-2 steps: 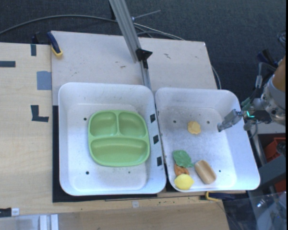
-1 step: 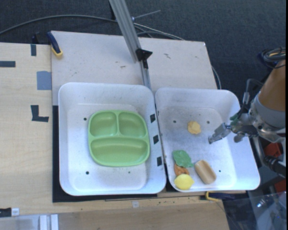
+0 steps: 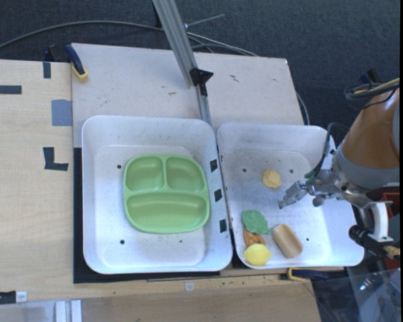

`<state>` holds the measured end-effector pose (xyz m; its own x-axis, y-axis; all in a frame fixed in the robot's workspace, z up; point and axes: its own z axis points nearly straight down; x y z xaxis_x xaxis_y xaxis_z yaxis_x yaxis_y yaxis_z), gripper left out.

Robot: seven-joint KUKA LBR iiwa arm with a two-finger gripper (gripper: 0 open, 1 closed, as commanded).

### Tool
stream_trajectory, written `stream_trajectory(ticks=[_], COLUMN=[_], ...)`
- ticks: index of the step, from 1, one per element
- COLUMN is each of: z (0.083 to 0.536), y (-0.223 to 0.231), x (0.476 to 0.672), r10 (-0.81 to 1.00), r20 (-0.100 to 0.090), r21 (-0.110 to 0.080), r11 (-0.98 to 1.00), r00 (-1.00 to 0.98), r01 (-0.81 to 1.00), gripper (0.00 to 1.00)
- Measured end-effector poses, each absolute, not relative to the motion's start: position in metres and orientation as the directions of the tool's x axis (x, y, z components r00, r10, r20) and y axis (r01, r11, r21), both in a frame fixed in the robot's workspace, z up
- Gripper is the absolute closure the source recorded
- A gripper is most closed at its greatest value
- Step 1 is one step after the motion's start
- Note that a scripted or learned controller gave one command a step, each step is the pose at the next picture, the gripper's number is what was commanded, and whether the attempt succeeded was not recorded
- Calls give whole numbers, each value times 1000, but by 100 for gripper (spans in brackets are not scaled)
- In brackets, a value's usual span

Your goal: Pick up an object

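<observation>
In the right bin lie a small yellow-orange lump, a green leaf piece, an orange piece under it, a yellow lemon and a tan bun. My gripper hangs over the middle of that bin, right of the yellow-orange lump and above the bun. Its fingers stand open with nothing between them. The grey arm with its orange band reaches in from the right edge.
The left bin holds a green divided plate. A metal pole slants down to the bins' shared back edge. Cables run behind the bench, and a blue-and-yellow clamp sits at the back left.
</observation>
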<state>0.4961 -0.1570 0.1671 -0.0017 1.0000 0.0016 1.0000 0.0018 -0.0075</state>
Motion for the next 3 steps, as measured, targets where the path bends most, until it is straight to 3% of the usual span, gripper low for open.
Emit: stream_trajectory(ticks=[1, 2, 3], z=[122, 134, 177], y=[-159, -159, -162], x=[490, 491, 489], r10=[1000, 1000, 1000], r20=[2, 1, -1], r21=[-8, -4, 2], r11=[1, 2, 1], r00=[-1, -2, -1], r01=[1000, 1000, 1000], gripper=[0, 100, 100])
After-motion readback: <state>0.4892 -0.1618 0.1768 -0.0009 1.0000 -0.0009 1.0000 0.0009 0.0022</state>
